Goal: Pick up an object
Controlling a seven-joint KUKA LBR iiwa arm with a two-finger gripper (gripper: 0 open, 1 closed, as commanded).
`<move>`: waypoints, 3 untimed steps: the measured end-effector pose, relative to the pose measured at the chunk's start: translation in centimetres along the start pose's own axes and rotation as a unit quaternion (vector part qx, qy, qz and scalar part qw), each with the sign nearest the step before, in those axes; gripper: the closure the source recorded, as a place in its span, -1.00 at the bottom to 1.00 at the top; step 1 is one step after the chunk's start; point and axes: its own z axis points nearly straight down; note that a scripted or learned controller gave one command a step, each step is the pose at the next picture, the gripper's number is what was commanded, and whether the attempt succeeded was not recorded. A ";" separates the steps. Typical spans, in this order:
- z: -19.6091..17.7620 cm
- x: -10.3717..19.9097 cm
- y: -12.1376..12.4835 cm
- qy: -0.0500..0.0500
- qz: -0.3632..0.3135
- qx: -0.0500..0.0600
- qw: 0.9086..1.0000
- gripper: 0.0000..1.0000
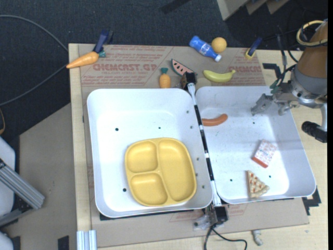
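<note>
- The sausage (214,120) lies in the right bin (291,189), at its upper left, close to the divide between the two bins; it is the item nearest the gripper (270,104).
- The gripper hangs over the upper right part of the same bin, to the right of the sausage and a little farther back, apart from it, with nothing held; how far the claw is spread cannot be told.
- A red-and-white packet (265,153) lies lower in the right bin, below the gripper.
- A pizza slice (256,184) lies near that bin's front edge, just below the packet.
- The left bin (109,119) holds a yellow divided plate (159,171) toward its front.
- On the bench behind the bins lie a banana (218,75), a blue bottle (204,48), an orange (219,44), a watermelon slice (178,66), a small orange fruit toy (165,80) and a carrot (83,60).
</note>
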 end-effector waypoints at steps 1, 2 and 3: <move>-5.7 1.9 -8.1 0.001 0.001 0.001 1.000 -1.00; 3.5 2.6 -10.3 -0.001 0.000 -0.004 1.000 -1.00; 3.6 5.2 -8.3 -0.004 0.001 -0.006 1.000 -1.00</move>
